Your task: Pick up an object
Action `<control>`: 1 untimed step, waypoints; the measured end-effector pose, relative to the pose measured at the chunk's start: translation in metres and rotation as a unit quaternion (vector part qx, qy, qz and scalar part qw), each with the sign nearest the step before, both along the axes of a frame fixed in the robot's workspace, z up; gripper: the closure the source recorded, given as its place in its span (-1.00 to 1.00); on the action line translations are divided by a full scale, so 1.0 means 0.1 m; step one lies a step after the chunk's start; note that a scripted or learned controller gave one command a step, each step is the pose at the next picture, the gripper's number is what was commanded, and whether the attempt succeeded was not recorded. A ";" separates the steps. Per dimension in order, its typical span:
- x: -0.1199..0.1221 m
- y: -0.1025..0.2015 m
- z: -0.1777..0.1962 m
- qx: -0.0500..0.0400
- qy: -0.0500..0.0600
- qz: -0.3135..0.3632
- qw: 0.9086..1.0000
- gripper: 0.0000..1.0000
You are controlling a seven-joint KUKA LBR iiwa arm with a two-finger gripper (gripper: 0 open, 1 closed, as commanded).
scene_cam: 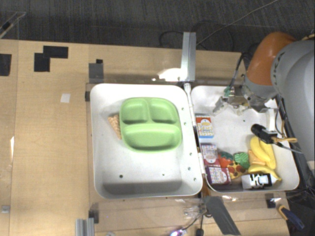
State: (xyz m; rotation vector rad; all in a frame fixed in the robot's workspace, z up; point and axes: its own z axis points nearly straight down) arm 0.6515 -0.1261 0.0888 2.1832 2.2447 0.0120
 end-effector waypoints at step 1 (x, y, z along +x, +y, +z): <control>-0.67 0.01 0.02 0.001 0.000 0.013 1.000 -1.00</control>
